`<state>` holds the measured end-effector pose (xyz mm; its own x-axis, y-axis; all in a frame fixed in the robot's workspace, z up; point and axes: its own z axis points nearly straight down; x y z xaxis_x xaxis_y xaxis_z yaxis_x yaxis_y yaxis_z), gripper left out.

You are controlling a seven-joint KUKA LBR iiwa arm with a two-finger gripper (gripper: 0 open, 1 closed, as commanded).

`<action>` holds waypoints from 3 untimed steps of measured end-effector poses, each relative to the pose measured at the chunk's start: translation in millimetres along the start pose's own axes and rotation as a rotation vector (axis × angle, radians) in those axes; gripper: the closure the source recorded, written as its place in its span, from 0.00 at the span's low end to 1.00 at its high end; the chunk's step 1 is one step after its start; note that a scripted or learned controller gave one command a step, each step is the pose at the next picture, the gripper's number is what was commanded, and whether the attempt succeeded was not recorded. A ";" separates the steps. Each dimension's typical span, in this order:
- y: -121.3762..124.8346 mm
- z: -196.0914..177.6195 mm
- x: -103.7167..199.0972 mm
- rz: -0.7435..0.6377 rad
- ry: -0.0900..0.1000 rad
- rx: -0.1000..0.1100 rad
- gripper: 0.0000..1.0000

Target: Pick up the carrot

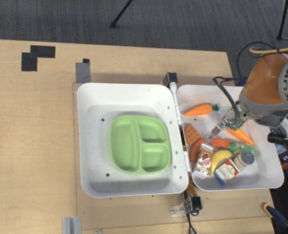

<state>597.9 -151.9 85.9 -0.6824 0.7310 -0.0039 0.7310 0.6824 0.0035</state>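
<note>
Two carrots are seen in the right bin [275, 179]: one [198, 110] lies crosswise, tip left; another [240, 135] is under the tool [226, 125], whose opening cannot be told. A green plate [139, 144] is held in the left bin [92, 145].

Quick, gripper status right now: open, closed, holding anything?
Gripper: cannot be told; it sits low in the right white bin, beside the nearer orange toy carrot, with nothing visibly held.

A plate [139, 144] lies in the left bin [92, 130]. In the right bin [268, 177], one carrot [198, 110] lies at the back, the gripper [226, 123] right of it, a banana [220, 159] near the front.
</note>
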 end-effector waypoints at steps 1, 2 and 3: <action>2.3 -12.2 -1.4 0.000 -0.006 -0.005 1.00; -18.5 -81.7 29.5 0.345 0.000 0.001 1.00; -14.4 -103.1 68.6 0.634 0.002 0.003 1.00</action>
<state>540.1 -111.5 188.7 -0.1164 0.9932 -0.0003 0.9932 0.1164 0.0021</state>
